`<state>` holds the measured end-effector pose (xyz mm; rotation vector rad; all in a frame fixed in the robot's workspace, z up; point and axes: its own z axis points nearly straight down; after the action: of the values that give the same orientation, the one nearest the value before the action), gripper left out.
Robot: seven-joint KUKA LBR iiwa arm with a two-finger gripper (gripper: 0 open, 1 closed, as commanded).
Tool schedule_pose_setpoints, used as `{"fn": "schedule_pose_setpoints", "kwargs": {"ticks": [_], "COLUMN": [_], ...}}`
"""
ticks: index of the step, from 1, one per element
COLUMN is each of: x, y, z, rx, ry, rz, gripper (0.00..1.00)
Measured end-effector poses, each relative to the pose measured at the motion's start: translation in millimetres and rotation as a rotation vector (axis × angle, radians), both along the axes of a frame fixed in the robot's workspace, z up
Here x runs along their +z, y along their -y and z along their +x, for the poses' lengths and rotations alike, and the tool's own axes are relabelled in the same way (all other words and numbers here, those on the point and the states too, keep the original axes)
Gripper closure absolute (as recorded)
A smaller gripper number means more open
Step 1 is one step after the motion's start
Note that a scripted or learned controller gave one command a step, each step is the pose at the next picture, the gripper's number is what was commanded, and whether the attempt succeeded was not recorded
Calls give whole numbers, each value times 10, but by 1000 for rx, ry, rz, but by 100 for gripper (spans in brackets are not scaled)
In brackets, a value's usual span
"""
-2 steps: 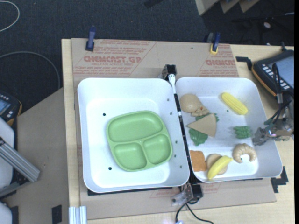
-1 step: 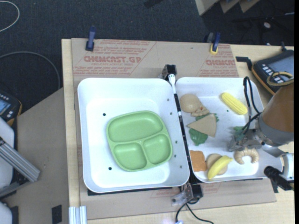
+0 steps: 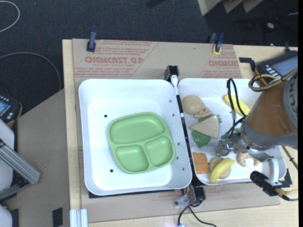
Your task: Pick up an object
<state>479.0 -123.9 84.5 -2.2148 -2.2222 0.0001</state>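
Dark carpet surrounds a wooden desk (image 3: 71, 126) topped with printed cardboard (image 3: 118, 58), fixed at the far edge by two blue clamps, one left (image 3: 92, 39), one right (image 3: 217, 42).

Landmark: green tray (image 3: 141, 141), three compartments, lying flat.

- Left bin (image 3: 90, 126), white and shallow: encloses the green tray, which sits at its middle.
- Black divider strip (image 3: 182, 122): right of the green tray, running between the two bins.
- Right bin (image 3: 189, 86), white: right of the green tray, beyond the strip. Holds toy food.
- Beige rounded piece (image 3: 194, 104): right of the green tray and farther back, near the strip.
- Tan wedge, possibly a sandwich slice (image 3: 208, 125): right of the green tray, just in front of the beige piece.
- Green leafy item (image 3: 200, 138): right of the green tray, touching the wedge's near edge.
- Orange block (image 3: 200, 163): right of the green tray toward the near side, close to the strip.
- Banana (image 3: 220, 168): right of the orange block, at the bin's near wall.
- Yellow item (image 3: 235, 104): far right of the green tray, at the back, partly hidden by a black cable.
- Small beige pieces (image 3: 244, 159): right of the banana, under the arm.
- Arm (image 3: 270, 117), grey with orange band: far right of the green tray, over the right bin.
- Jaws (image 3: 226, 146): low over the bin between leafy item and banana; whether open or closed cannot be told.
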Motion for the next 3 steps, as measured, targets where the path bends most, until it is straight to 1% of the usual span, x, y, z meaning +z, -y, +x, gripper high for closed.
{"fn": "schedule_pose_setpoints", "kwargs": {"ticks": [1, 2, 3], "x": [1061, 1771, 3521], "y": [-997, -1774, -1794], "z": [22, 250, 295], "rx": [8, 6, 0], "ry": [13, 12, 22], "rz": [0, -1, 0], "gripper": [100, 100, 100]}}
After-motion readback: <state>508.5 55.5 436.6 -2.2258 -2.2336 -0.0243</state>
